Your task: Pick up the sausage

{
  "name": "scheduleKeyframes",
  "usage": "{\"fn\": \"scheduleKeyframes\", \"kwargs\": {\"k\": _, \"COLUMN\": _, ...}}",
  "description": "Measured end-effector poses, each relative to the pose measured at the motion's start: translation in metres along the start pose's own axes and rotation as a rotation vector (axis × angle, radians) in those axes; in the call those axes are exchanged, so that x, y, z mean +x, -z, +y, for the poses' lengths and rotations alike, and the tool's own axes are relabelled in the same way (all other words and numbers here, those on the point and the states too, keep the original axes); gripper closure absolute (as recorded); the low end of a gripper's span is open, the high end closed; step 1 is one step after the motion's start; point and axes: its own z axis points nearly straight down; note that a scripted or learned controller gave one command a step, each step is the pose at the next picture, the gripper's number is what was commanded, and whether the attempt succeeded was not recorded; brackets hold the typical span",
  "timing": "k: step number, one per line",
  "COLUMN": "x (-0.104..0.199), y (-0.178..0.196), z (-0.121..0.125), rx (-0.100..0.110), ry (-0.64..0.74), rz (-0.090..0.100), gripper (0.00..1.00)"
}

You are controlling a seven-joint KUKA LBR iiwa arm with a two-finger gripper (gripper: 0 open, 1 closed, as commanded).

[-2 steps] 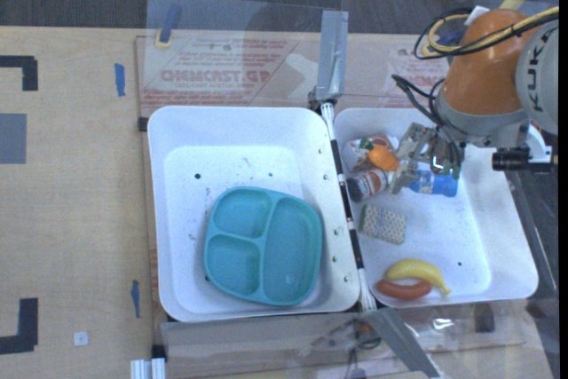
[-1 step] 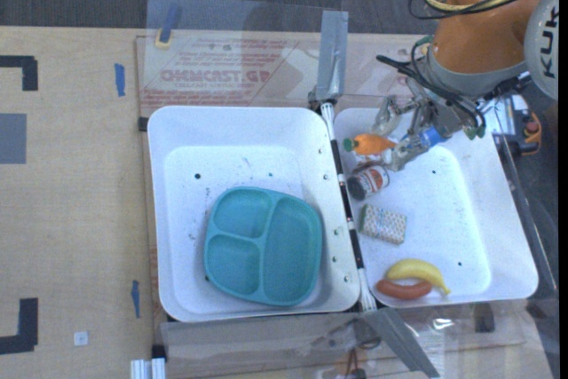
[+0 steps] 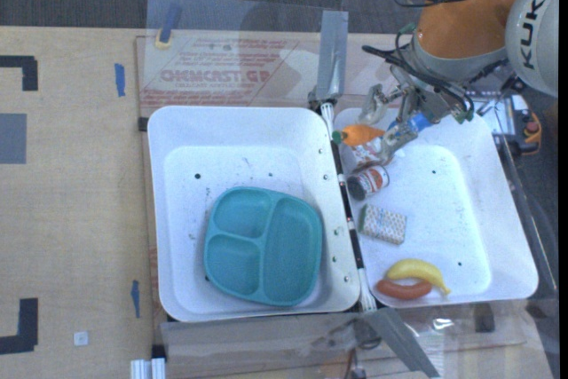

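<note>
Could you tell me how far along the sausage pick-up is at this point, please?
Nothing looks done yet: the sausage lies in the right bin, at its near edge beside the banana. The claw hovers at the bin's far left corner, by the carrot. Reaching, grasping and lifting remain.

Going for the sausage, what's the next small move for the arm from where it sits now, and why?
Probably carry the tool toward the near edge of the right-hand white bin. It hangs at the bin's far corner, over the orange carrot-shaped toy, while the reddish-brown sausage lies at the near edge beside the yellow banana, so approach from the sausage's open near side.
</note>
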Motion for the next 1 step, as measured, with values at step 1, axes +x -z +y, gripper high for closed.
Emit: {"fn": "scheduleKeyframes", "kwargs": {"k": 1, "x": -0.0069, "y": -0.0002, "z": 0.0151, "rx": -0.001, "ry": 0.144, "rz": 0.001, "gripper": 1.0}}
